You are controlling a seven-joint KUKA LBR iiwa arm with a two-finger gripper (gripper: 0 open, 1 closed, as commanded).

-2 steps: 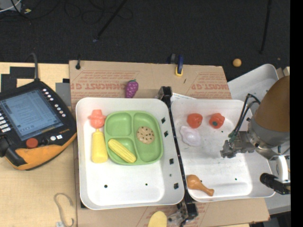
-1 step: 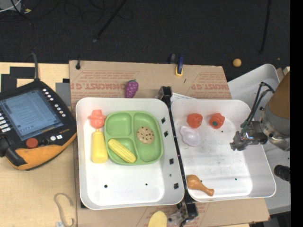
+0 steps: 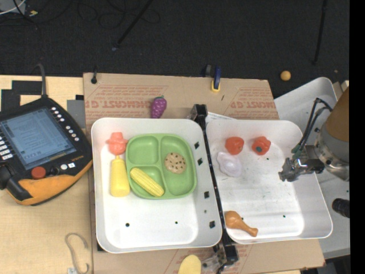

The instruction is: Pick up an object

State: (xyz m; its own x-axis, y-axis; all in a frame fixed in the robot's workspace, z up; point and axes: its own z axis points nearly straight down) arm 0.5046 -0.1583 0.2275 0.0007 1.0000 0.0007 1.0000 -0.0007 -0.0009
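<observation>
Tomato in right bin, left of fingers, grip state unclear

One camera sat high above the bench and looked down at a slant. It was far enough back to see both white bins, the left bin and the right bin, side by side, plus dark floor beyond.
</observation>
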